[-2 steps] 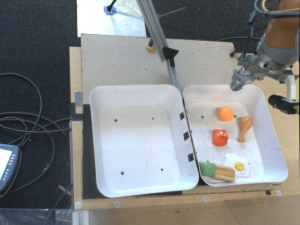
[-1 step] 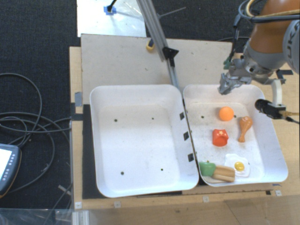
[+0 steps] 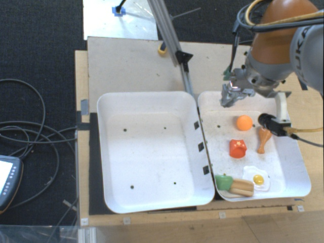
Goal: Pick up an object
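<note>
My gripper hangs over the far left part of the right bin, above and left of an orange ball. Nothing shows between its fingers. In the right bin lie the orange ball, a red pepper-like piece, a brown drumstick, a fried egg, a green piece and a tan bread stick at the near edge.
The left bin stands beside the right one, its wall meeting it along a line of black clips. A slanted grey pole rises behind the bins. Cables lie on the floor at the left.
</note>
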`<state>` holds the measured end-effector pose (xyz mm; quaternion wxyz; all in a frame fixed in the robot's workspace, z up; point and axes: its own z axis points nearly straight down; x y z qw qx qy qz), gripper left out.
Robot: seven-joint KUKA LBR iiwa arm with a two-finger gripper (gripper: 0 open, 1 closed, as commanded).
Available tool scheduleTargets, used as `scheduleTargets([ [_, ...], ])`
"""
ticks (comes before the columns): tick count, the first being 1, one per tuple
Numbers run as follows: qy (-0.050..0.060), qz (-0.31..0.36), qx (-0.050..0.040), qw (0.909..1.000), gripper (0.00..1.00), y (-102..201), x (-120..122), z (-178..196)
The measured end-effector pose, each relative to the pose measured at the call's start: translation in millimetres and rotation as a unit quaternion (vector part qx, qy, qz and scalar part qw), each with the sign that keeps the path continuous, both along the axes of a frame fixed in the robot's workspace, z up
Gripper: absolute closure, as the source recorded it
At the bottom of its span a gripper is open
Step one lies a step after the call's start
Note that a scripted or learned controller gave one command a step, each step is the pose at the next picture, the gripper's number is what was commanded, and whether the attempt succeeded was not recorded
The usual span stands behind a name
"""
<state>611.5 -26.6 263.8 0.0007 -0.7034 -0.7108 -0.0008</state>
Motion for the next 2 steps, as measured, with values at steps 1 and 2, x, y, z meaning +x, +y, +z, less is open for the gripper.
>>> scheduleTargets([
  [1,0.0,0.0,0.0002,1.0,1.0,50.0,-15.9,3.3],
  [2,0.001,0.0,0.0003,1.0,1.0,105.9,-30.7,-15.9],
])
